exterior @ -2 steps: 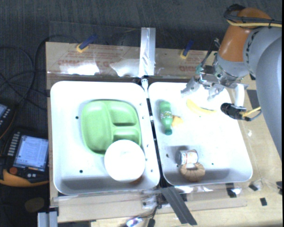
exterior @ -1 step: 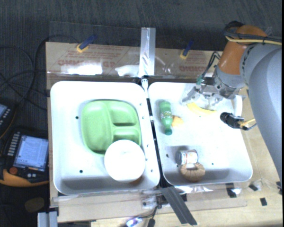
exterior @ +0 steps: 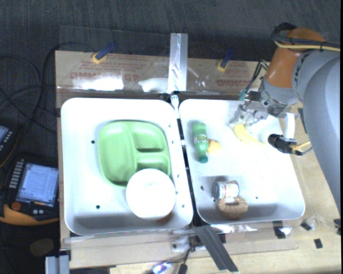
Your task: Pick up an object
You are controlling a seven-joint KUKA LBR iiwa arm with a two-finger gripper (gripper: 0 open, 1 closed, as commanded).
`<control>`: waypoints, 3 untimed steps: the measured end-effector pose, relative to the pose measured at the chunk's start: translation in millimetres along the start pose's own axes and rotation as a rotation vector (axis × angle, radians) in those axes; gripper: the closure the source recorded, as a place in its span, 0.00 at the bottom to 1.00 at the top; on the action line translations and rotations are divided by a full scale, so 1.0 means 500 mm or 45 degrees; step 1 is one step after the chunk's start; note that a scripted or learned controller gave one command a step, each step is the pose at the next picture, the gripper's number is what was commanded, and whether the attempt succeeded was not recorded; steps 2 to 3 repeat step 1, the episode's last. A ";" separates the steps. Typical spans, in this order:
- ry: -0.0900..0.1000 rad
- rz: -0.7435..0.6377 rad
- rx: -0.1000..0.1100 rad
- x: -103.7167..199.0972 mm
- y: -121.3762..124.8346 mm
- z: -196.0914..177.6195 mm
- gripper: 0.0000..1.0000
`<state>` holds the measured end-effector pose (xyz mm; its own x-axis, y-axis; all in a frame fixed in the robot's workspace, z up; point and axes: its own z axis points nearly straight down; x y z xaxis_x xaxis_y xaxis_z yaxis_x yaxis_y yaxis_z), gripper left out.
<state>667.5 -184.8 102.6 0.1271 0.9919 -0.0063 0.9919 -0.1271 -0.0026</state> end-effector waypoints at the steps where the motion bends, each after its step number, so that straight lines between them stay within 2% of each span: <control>1: 0.008 0.126 0.000 0.137 -0.078 -0.198 1.00; 3: 0.008 0.126 0.000 0.137 -0.078 -0.198 1.00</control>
